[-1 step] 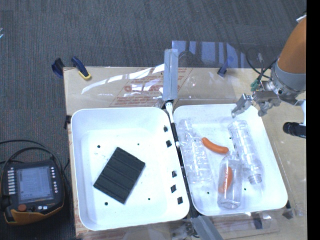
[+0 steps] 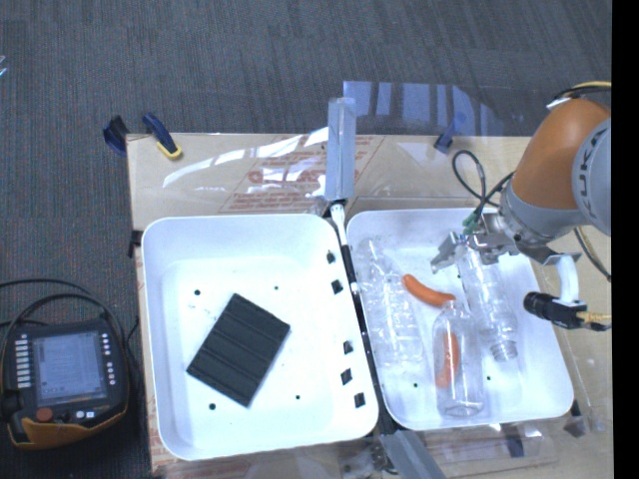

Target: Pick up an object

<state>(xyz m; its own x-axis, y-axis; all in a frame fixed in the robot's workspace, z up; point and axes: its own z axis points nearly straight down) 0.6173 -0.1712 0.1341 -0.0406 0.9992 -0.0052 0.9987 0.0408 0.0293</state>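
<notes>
Two white bins (image 2: 160, 267) sit before me; my gripper (image 2: 469, 250) hovers over clear bottles (image 2: 461, 357), grip state unclear, no legible labels.

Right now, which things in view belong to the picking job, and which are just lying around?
Job: gripper, over the right bin; clear plastic bottles; orange carrot-like piece; black ridged pad in the left bin.

Lying about: control pendant on the floor; blue clamps on the bench edge.
</notes>
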